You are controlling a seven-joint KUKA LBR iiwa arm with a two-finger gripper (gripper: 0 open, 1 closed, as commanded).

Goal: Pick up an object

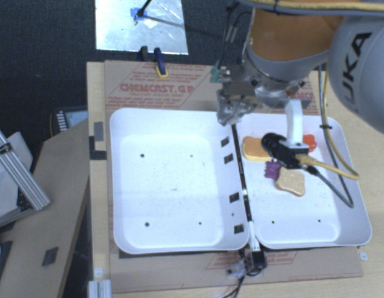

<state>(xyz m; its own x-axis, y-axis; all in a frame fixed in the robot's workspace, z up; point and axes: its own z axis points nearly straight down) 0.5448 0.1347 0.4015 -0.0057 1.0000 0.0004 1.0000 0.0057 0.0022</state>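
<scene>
Four small objects are lying bunched in the far half of the right bin (341, 228): a yellow-orange slab (254, 149), a tan toast-like piece (291, 182), a purple bit (271, 169) between them, and an orange-red piece (310, 143). The gripper (228, 115) is hanging apart from them, where this bin is meeting the left bin (161, 185); whether it is gaping or closed cannot be told. The grey arm (360, 48) is reaching in from the right.
</scene>
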